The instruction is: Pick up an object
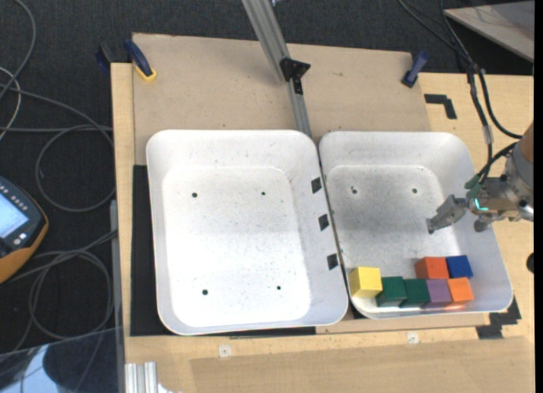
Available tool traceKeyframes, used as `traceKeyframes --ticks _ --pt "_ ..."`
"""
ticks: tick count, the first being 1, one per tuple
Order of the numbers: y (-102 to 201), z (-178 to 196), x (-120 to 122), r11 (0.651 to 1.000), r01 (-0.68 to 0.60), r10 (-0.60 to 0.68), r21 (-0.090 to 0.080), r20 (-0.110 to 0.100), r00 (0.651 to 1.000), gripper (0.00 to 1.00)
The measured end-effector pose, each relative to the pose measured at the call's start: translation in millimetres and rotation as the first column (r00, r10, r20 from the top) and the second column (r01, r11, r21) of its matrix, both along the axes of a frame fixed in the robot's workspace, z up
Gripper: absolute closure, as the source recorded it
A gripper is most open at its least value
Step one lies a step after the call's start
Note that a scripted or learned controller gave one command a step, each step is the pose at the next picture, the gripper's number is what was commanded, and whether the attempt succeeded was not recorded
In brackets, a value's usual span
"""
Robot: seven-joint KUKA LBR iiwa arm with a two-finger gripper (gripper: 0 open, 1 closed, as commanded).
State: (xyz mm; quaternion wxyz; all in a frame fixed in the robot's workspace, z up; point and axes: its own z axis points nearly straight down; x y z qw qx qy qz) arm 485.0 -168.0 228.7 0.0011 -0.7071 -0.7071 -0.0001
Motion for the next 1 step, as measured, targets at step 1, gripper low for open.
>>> traceKeyframes --ticks 1 --pt "2.0 -47.5 8.2 1.0 0.0 0.0 0.001 -0.005 1.0 0.0"
